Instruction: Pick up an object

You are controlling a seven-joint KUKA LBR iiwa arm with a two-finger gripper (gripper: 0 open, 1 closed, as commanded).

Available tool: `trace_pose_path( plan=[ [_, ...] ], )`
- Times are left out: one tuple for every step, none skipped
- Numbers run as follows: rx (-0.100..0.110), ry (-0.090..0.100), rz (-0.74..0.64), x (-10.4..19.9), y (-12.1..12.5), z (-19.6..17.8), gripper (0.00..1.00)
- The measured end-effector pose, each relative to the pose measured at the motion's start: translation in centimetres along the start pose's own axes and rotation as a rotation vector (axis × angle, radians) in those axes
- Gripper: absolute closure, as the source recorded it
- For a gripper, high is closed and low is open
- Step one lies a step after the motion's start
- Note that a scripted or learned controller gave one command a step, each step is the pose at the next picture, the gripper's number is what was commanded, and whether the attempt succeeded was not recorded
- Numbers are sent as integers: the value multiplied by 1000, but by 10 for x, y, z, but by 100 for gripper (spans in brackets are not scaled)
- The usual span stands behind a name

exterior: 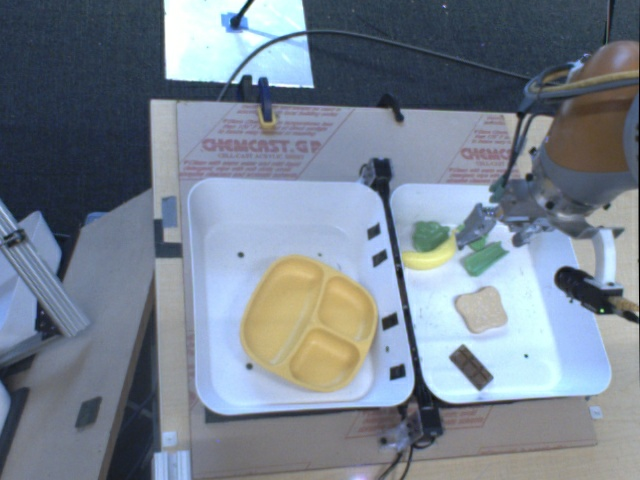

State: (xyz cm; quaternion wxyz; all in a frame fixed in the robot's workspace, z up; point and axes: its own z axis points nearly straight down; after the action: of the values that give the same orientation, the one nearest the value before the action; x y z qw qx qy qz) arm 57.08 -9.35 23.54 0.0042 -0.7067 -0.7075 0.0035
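The right bin (560, 368) holds several toy foods. A green leafy piece (431, 235) lies at its left, with a yellow banana (428, 259) just in front of it. A green pod (484, 259) lies to their right, a slice of toast (482, 310) nearer the middle, and a brown chocolate bar (470, 366) towards the front. My gripper (477, 227) hangs low over the bin's back part, between the leafy piece and the green pod, right above the banana's right end. I see nothing held in it.
The left bin (225, 218) holds a yellow divided plate (310, 321). A black divider (392, 278) runs between the two bins. The arm's orange band and grey wrist (590, 138) loom over the right bin's back right corner, and a black fitting (588, 290) juts over its right wall.
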Motion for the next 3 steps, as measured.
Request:
trace_pose_path(
  plan=[
    [-13,-1,-2,0,2,-7,0],
    [-9,-1,0,-1,3,35,0],
    [-8,0,0,5,3,96,0]
  ],
)
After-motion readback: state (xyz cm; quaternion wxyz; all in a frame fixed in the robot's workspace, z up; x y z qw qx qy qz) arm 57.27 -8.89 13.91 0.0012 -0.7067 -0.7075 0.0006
